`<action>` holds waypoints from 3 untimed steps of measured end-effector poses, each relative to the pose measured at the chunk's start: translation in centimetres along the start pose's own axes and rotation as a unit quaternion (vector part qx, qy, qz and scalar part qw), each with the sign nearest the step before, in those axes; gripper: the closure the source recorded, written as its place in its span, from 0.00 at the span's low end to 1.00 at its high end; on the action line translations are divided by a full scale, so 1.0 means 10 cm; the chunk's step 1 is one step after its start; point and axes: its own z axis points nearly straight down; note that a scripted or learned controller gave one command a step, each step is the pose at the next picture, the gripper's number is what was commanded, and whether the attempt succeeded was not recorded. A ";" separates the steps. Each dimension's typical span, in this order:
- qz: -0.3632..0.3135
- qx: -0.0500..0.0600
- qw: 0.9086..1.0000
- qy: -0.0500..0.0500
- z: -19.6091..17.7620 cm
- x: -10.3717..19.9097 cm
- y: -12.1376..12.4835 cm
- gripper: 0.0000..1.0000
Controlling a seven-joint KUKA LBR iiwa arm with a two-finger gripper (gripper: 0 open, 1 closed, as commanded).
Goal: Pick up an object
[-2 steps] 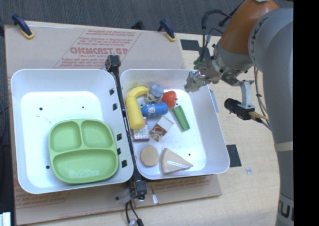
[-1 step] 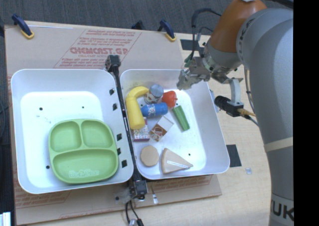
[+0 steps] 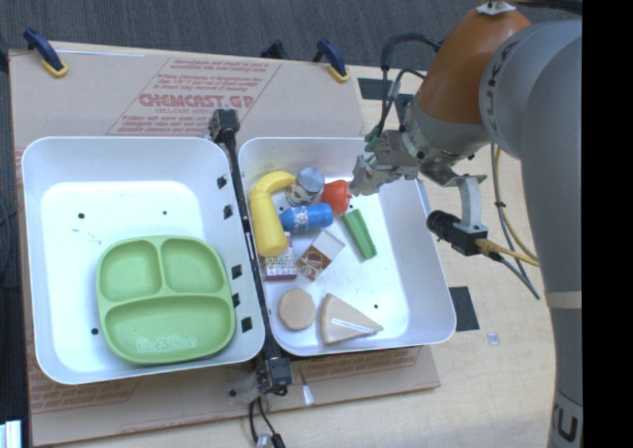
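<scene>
the gripper [image 3: 368, 177] hangs over the right bin's [image 3: 427, 283] far edge, jaw state impossible to tell. beneath it sits a small orange-red rounded object [image 3: 336, 195], glossy plastic, beside a smooth green block [image 3: 360, 235] and a blue cylinder [image 3: 309, 218].

A single fixed camera looks down at a slant from above the bench [image 3: 495, 337], taking in both shallow white plastic bins [image 3: 59, 179] side by side at middling range.
</scene>
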 end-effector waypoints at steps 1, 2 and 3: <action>-0.001 -0.001 1.000 0.000 0.16 -0.22 0.32 1.00; -0.001 0.000 1.000 0.000 0.04 0.15 -0.25 1.00; 0.000 0.000 1.000 0.000 0.04 0.15 -0.25 0.00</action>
